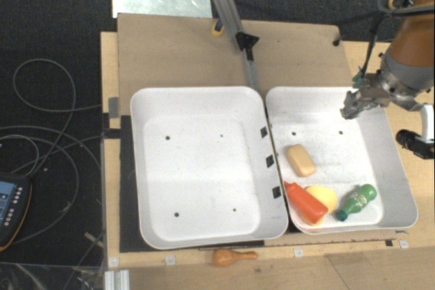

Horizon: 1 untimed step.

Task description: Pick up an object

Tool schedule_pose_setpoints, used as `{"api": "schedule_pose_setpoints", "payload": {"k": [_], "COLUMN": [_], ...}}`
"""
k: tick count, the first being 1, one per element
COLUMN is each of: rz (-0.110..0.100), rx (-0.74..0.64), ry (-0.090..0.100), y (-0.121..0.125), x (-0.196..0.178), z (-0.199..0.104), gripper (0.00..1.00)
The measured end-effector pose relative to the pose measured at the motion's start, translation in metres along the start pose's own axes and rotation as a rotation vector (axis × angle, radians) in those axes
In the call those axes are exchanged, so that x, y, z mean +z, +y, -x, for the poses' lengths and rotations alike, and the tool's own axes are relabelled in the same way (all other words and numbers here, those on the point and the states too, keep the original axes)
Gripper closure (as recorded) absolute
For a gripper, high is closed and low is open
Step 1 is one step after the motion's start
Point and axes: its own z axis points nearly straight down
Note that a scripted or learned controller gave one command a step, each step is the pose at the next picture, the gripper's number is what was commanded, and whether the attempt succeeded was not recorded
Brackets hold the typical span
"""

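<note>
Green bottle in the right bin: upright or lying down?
Lying down. The green bottle rests on its side on the right bin's floor, cap end pointing toward the front edge.

bottle (355, 202), carrot (306, 204) in right bin (394, 146)

Tan bread roll (300, 160), orange carrot (306, 204), yellow lemon (325, 196), green bottle (356, 202) lie loose.

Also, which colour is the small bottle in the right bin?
Green, with a white label; the bottle shows in the camera view.
</note>
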Motion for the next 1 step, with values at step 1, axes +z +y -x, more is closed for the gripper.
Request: {"api": "schedule_pose_setpoints", "payload": {"k": [1], "rz": [-0.003], "rx": [-0.005], "ry": [0.003], "y": [0.0146], "x": [0.0059], "z": [-0.0542], "gripper": [1.0]}}
